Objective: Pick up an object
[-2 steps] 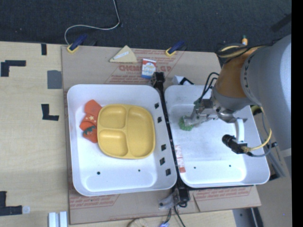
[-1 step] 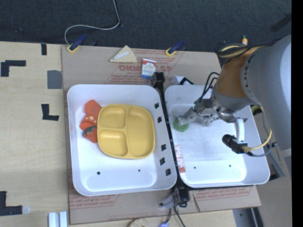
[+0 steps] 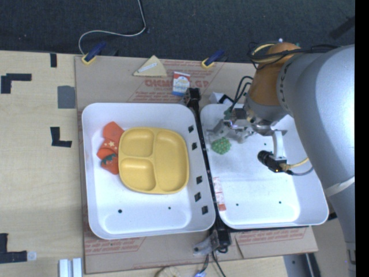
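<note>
While reaching in from the right, hangs the gripper [image 3: 233, 124] low over the far part of the right bin [image 3: 259, 203], a short way right of the black rail [image 3: 201, 154] that parts the two bins. Cannot tell how wide the pincer stands, since grey metal and cables blur together at the tip. Shows nothing plainly held.

Leaves the small green knobbly object [image 3: 221, 146] lying on the white floor just right of the black rail, below and slightly left of the gripper as seen from above. Looks very near the pincer's tip, perhaps touching. Cannot tell which, and cannot tell whether the pincer stands around it or only beside it.

Carries the orange band [image 3: 267, 86] further right of the rail and farther back than the gripper, with the broad grey arm [image 3: 323, 114] beyond it. Trails a black fitting [image 3: 271, 160] with a cable well right of the rail, nearer than the green object.

Keeps a yellow divided plate [image 3: 154, 159] just left of the rail in the left bin [image 3: 144, 224], with an orange-red toy [image 3: 109, 148] touching the plate's far-left side, well apart from the rail.

Has a small red, white and blue carton [image 3: 181, 84] standing on the cardboard sheet [image 3: 115, 77] just past the rail's far end, and a tan wedge [image 3: 151, 67] further left of it.
</note>
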Tool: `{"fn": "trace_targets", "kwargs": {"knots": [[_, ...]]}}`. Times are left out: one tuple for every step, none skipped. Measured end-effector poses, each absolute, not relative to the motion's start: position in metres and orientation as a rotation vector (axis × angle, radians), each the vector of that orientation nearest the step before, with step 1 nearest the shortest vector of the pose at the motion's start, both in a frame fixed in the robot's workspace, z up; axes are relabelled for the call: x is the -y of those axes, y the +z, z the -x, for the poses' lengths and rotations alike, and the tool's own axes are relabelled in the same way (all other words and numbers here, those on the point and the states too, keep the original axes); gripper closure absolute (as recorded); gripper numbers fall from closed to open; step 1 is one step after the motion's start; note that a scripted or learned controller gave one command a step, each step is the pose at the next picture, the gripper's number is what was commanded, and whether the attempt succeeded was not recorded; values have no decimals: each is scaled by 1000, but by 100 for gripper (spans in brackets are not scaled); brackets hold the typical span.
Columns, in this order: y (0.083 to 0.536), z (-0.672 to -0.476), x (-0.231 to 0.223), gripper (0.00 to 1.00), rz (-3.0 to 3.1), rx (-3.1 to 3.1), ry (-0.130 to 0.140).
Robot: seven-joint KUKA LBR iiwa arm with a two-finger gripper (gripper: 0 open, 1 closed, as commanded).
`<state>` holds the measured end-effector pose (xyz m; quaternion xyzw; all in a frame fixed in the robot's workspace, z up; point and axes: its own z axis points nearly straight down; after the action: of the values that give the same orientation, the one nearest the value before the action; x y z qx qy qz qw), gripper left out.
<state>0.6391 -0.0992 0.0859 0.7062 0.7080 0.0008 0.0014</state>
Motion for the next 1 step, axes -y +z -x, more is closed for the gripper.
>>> {"fn": "trace_targets", "kwargs": {"knots": [[85,-668,95,0,-2219,-2223,-2]]}}
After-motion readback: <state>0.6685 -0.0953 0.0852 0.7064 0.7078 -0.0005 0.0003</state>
